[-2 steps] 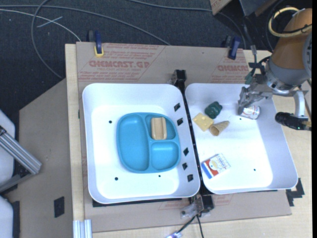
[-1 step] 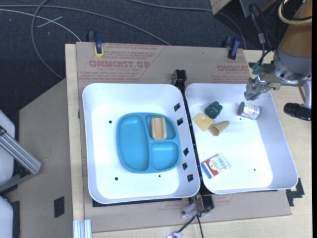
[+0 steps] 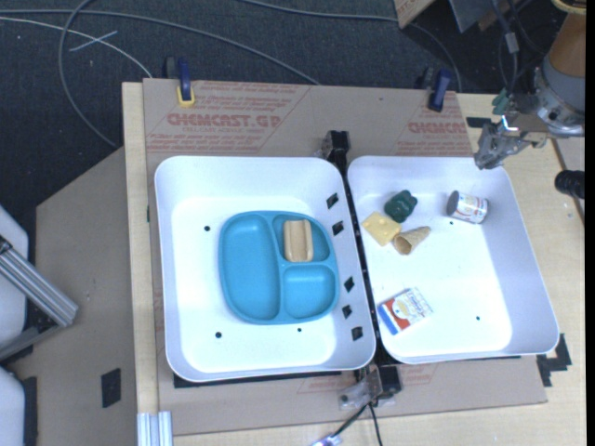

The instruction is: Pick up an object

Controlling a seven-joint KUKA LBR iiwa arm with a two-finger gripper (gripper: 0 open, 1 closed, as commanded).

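The gripper hung over the far right corner of the right bin, and whether it was open or closed could not be told. Nearest it, just below and to its left, lay a small shiny metal can on its side. Further left sat a dark green lump, a flat yellow piece and a tan cone; a flat printed packet lay nearer the front. In the left bin, a smooth blue divided plate held a tan oblong block.
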